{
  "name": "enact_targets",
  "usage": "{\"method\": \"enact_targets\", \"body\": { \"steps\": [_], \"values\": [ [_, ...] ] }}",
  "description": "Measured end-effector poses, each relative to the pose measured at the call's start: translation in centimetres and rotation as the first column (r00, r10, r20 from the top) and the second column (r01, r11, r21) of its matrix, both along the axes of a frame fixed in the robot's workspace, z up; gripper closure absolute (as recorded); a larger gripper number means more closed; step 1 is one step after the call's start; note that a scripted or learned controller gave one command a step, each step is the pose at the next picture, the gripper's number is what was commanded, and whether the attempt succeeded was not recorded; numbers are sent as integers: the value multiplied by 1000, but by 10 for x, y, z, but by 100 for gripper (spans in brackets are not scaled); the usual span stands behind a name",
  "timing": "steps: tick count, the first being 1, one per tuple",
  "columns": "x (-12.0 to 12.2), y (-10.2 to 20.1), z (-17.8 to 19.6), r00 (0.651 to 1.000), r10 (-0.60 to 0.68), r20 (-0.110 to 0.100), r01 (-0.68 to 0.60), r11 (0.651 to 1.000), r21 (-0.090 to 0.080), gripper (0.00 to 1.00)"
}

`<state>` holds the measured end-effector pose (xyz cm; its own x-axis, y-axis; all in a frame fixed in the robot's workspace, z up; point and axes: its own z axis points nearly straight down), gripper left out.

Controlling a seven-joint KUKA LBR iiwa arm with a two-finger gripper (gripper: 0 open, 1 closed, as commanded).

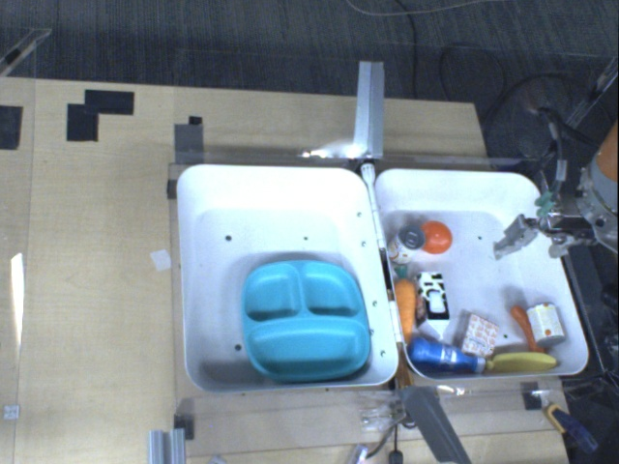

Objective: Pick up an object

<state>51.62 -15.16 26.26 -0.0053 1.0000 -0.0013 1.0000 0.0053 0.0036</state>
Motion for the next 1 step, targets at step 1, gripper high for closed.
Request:
{"method": "enact_targets", "body": {
  "steps": [1],
  "values": [
    [69,64,-158,958,-287,-2,287,958,2,0]
  ]
}}
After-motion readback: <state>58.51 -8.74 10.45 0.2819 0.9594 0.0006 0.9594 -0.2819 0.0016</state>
